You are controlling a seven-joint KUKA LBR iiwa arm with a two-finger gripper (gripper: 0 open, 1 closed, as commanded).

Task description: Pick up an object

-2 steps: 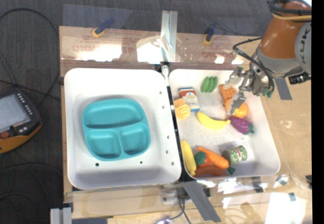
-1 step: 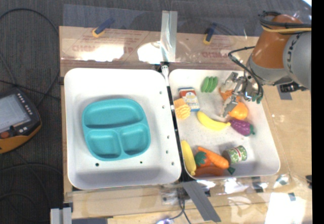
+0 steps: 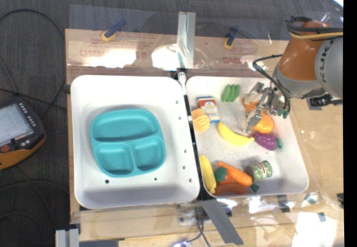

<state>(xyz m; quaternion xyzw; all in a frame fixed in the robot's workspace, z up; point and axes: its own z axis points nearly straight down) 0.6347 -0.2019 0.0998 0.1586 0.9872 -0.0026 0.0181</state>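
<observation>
My gripper (image 3: pixel 255 113) hangs low over the upper right part of the right bin (image 3: pixel 295 176), its grey body reaching in from the right. Directly under and beside it lies an orange toy pepper (image 3: pixel 266 124), with a small orange piece (image 3: pixel 250 106) showing at its left side. A purple eggplant (image 3: pixel 266 141) lies just below the pepper. A yellow banana (image 3: pixel 234 135) sits to the gripper's lower left. A green pepper (image 3: pixel 230 93) lies at the bin's top, left of the gripper.
The right bin also holds a red-and-white carton (image 3: pixel 208 107), a yellow-orange corn piece (image 3: pixel 201 121), a carrot (image 3: pixel 239 174), a yellow fruit (image 3: pixel 207 172) and a green can (image 3: pixel 260 170). A teal divided plate (image 3: pixel 129 141) lies in the left bin (image 3: pixel 83 184).
</observation>
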